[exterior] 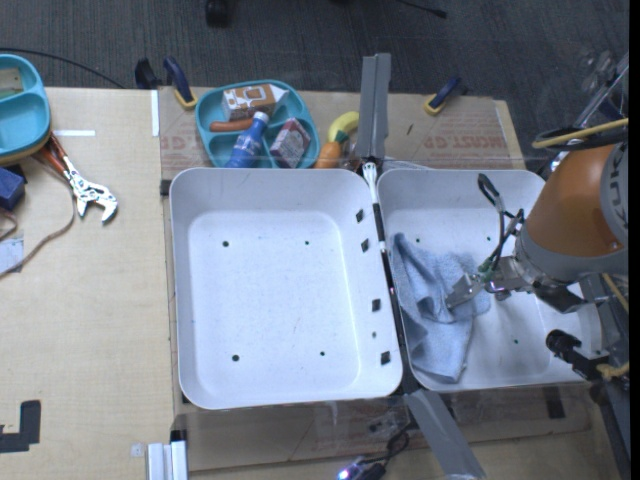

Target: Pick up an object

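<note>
Dark carpet lies behind a wooden bench on which two white bins are set side by side. A crumpled grey cloth (432, 303) is seen in the right bin (520, 353), against the wall shared with the left bin (270, 298). The gripper (462, 296) is lowered onto the cloth's right edge; whether it is spread or closed cannot be told. For a sound grasp, a raised fold should be pinched rather than a flat layer, and the lift should be made straight up, clear of the bin wall.
</note>
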{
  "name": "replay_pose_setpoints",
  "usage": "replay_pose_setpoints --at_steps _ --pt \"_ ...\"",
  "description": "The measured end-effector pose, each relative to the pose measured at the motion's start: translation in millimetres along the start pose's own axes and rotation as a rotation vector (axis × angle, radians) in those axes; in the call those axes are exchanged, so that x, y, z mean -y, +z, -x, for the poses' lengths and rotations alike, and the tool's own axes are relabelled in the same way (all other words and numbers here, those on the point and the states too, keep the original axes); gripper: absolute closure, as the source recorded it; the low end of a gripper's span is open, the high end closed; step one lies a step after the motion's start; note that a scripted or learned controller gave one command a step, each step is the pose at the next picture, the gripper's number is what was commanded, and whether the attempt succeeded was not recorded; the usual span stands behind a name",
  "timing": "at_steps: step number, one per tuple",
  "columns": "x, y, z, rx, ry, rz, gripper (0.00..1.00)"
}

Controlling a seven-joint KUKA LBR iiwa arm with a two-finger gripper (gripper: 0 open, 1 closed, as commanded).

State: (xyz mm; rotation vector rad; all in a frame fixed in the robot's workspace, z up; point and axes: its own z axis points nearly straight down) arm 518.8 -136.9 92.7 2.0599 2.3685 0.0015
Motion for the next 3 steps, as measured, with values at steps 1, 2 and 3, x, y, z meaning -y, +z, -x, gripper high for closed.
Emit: replay_pose_setpoints --at_steps 1,2,3 --pt "-22.9 -19.5 53.7 0.000 -0.024 -0.001 0.00" --pt "-21.2 0.8 7.0 -0.002 -0.052 -0.003 0.00" --pt "0.5 -62.6 62.7 0.000 0.130 -0.003 0.00"
